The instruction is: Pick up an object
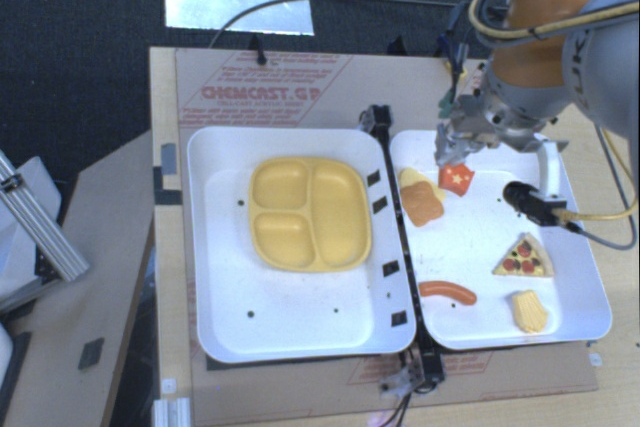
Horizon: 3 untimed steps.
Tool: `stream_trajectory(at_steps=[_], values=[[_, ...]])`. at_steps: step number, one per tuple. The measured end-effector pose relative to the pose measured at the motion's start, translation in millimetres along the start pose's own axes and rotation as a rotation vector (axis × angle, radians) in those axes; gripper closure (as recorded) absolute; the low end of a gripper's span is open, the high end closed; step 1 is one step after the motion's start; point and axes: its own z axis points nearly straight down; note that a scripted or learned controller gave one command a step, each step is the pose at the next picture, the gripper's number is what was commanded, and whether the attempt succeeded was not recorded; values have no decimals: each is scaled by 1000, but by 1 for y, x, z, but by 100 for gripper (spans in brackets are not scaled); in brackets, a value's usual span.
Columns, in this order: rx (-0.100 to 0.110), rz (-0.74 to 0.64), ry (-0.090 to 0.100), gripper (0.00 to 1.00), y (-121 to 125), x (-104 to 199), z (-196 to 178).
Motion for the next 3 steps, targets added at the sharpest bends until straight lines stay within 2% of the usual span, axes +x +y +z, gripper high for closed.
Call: stream_trajectory(at_steps=[1, 2, 3], values=[[0, 0, 0, 100, -12, 53, 13], [-1, 0, 0, 100, -13, 101, 17], [0, 0, 0, 100, -33, 145, 15]])
